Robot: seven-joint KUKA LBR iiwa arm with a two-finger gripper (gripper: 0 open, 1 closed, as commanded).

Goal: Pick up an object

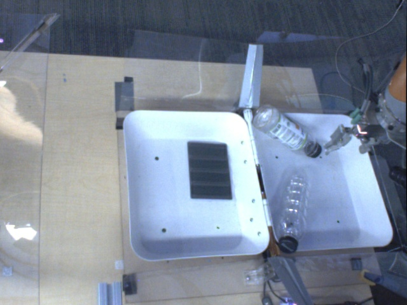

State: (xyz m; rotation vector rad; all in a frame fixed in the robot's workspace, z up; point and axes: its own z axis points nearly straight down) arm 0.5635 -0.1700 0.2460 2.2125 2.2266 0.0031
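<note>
In the right bin (356, 221) lie two clear plastic bottles with black caps. One bottle (282, 129) lies slanted along the bin's far left corner, its cap pointing to the right. The other bottle (293, 210) lies along the left wall, with its cap toward the front edge. A flat dark rectangular block (209, 170) rests in the middle of the left bin (146, 189). My gripper (353, 141) hangs over the far right part of the right bin, just right of the slanted bottle's cap. It is open, with nothing between its fingers.
A metal bar (251, 81) stands up behind the gap between the bins. Cables (365, 75) hang near the arm (391, 110) at the right edge. Clear sheeting (38, 170) covers the bench on the left.
</note>
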